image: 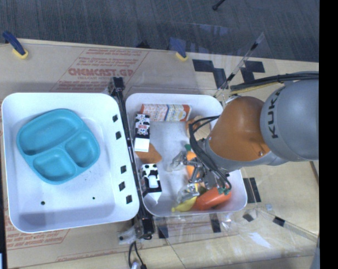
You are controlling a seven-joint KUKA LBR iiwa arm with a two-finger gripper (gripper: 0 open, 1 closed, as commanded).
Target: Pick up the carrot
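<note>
Nearest the camera, the carrot is seen lying in the near right corner of the right bin, with a yellow item just beside it on its left. The gripper is positioned directly above the carrot's left end, amid clutter; finger state cannot be told, since the fingers are masked by the wrist and cables. Nothing is visibly held. Further in, black-and-white blocks are lined along the bin's left wall, and a flat orange-and-white package is laid against the far wall. The arm is brought in from the right, its orange band over the bin's right rim. The left bin is occupied by a blue divided plate. Both bins are set on a cardboard-covered surface.
</note>
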